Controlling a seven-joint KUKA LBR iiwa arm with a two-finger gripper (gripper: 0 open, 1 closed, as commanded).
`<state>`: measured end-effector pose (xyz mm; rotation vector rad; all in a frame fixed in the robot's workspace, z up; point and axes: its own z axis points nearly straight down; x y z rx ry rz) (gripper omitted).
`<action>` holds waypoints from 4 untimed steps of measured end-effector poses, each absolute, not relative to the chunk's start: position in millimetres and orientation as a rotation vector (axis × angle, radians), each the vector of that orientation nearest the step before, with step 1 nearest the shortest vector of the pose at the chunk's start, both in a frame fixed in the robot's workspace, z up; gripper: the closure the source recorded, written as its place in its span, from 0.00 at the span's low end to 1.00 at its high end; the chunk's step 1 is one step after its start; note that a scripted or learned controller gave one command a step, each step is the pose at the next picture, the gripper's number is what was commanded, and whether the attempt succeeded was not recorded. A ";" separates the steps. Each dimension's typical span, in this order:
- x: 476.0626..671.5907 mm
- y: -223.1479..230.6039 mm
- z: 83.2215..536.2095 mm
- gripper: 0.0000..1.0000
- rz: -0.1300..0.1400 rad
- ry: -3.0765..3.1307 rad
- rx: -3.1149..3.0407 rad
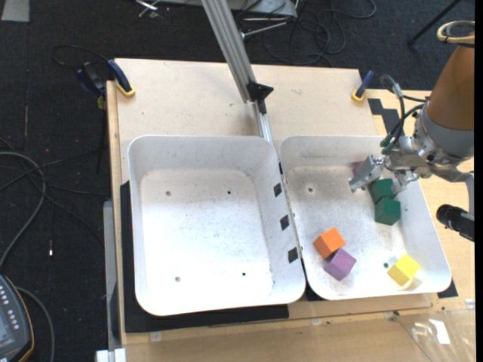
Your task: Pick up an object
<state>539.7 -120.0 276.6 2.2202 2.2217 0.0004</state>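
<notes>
Camera view shows our gripper (375, 178) low in the right bin (317, 153), just above the green block (386, 204) at its right side; we cannot tell how the jaws stand, and next we judge a closing descent.

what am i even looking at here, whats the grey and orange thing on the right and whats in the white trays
One camera, fixed above a bench, looks down at a slant. The grey and orange thing is a robot arm reaching in from the right. Its grasping part, the end effector, hangs over the right bin, just above a green block. Whether it grips anything is unclear from here.

Two shallow white bins sit side by side. The right one also holds an orange block touching a purple block, and a yellow block near the front corner. The left bin is beside it. A metal rail slants across the back.
</notes>
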 end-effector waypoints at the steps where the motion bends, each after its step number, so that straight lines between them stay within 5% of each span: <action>1: 525.9 -111.6 166.0 0.00 -0.008 2.226 2.227; 2: 508.7 -113.4 94.9 0.00 0.003 2.218 2.220; 3: 528.6 -108.4 132.6 0.00 0.004 2.222 2.215; 4: 489.4 -100.5 95.1 0.00 0.002 2.218 2.220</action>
